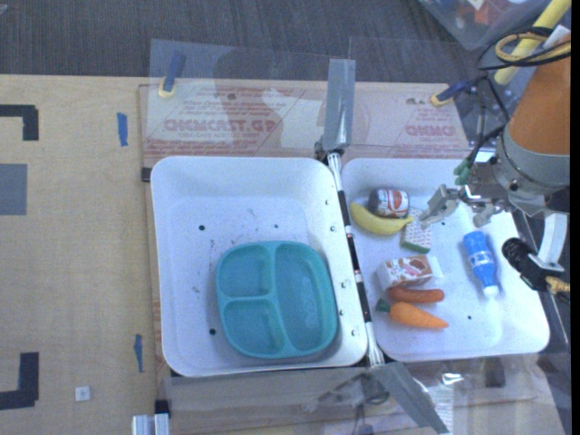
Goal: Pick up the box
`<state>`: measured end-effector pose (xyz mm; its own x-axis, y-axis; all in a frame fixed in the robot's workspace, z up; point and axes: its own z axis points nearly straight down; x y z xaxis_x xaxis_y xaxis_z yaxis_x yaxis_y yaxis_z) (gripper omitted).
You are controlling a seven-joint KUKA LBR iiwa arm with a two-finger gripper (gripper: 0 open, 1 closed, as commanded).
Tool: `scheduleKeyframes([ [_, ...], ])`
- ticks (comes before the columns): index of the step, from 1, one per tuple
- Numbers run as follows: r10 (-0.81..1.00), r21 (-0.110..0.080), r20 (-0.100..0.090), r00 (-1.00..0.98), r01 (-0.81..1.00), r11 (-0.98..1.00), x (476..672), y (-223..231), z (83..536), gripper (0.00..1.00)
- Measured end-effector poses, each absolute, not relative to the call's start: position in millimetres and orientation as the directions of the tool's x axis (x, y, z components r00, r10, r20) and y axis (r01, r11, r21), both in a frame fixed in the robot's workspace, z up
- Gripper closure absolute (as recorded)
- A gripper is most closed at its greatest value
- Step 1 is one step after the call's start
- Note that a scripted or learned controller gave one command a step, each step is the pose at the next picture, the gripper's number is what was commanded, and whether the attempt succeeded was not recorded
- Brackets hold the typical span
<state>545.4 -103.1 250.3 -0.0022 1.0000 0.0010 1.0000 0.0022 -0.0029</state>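
The box (pixel 408 270) is a small white carton with red and brown print. It lies in the right bin (pixel 507 333) near that bin's left side, just above two carrots (pixel 419 306). My gripper (pixel 460 208) hangs over the upper middle of the right bin, up and to the right of the box and apart from it. Its fingers are spread open and nothing sits between them. One fingertip (pixel 439 210) is close to a small green checkered item (pixel 417 235).
A banana (pixel 379 219) and a dark can (pixel 391 201) lie at the right bin's upper left. A blue bottle (pixel 479 261) lies right of the box. The left bin (pixel 181 207) holds a teal divided tray (pixel 275 299). A divider wall (pixel 349 252) separates the bins.
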Motion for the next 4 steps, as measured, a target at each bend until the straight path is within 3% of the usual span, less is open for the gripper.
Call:
scheduleKeyframes([
  [1,0.995,0.013,0.0,0.098,0.995,-0.098,591.3,-98.1,102.9,0.0],
  [2,0.995,0.028,-0.001,0.1,0.995,-0.1,563.5,-112.9,96.0,0.0],
  [4,0.993,0.034,-0.012,-0.115,0.993,0.115,489.5,-101.5,95.4,0.0],
])
